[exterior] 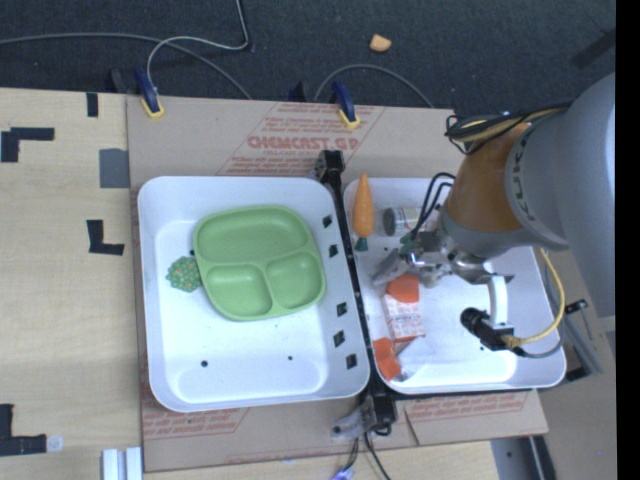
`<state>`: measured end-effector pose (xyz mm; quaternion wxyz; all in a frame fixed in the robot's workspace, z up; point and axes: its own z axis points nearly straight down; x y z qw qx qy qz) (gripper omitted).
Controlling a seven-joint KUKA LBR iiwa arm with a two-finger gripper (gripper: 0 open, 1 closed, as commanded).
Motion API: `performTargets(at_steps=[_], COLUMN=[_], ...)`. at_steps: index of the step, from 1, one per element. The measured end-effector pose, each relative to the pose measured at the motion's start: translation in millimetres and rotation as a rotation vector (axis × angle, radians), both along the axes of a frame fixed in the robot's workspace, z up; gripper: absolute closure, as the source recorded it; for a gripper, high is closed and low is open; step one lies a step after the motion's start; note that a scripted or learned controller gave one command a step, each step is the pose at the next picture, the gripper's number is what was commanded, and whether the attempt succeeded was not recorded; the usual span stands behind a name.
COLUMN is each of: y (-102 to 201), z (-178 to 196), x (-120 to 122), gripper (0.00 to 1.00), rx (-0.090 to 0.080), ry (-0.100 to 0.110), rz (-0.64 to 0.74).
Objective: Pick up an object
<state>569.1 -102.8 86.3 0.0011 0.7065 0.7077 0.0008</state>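
The arm [520,183] reaches in from three o'clock and bends over the right bin [530,368], its orange band above the wrist covering much of that bin's upper half. The hand [412,260] hangs low near the bin's middle, just above a small orange-red object [404,289]; whether its fingers stand wide or narrow cannot be told, and nothing is seen between them. At twelve o'clock from the hand a carrot [363,204] lies along the bin's left wall, with a small clear, jar-like item [399,218] beside it. At six o'clock a flat packet with red print [403,319] lies just below the orange-red object, and another orange piece [387,359] rests near the bin's lower left corner. A black fitting [483,326] with a yellow cable sits at four o'clock. The left bin [170,368] holds a green divided plate [260,260], with a small green speckled object [184,273] touching its nine o'clock edge. Black clips run down the seam between the bins. Both bins rest on brown printed cardboard [290,133] held by blue clamps [150,98] on the pale wooden bench [60,318], marked with black tape. Beyond it lies dark carpet [450,18] with cables and a small orange scrap [379,42].
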Motion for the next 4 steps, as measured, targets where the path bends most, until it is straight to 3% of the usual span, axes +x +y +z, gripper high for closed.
performTargets(at_steps=[1,2,3,4], y=[-1.6,-8.0,-20.4,-32.5], z=[-0.3,-4.9,-1.0,-0.7], x=[43.6,90.1,99.1,99.8], gripper=[0.00,0.00,0.00,0.00], rx=[0.000,0.005,-0.002,-0.002], ry=[-0.001,0.051,0.003,0.001], rz=[0.000,-0.010,-0.002,0.000])
